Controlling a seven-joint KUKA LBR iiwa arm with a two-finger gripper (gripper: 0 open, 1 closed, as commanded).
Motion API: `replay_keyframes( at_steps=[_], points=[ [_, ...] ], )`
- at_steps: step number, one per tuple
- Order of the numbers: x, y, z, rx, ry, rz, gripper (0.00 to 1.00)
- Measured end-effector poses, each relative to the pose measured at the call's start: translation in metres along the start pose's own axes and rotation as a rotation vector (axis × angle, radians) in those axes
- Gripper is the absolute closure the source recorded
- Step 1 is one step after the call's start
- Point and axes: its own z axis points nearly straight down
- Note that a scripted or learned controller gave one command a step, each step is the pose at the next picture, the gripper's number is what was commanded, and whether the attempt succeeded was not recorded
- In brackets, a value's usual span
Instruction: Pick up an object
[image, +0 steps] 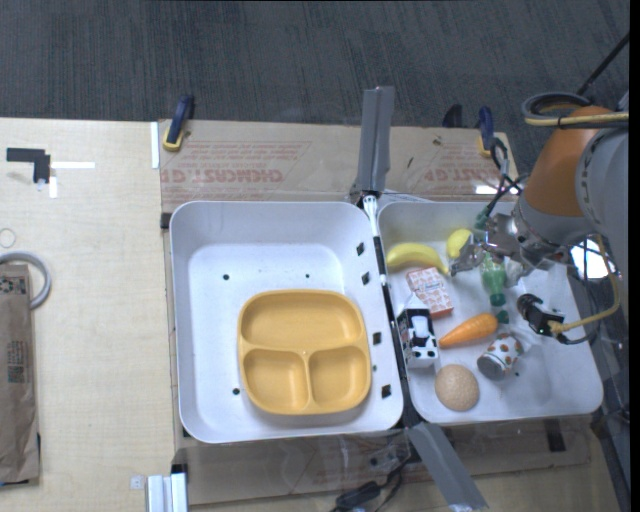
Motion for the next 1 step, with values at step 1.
replay_keyframes(
  at_steps=[1],
  points=[
    [-0.0002,0.0,-0.0091,0.001,0.0,-0.002,1.0]
  ],
)
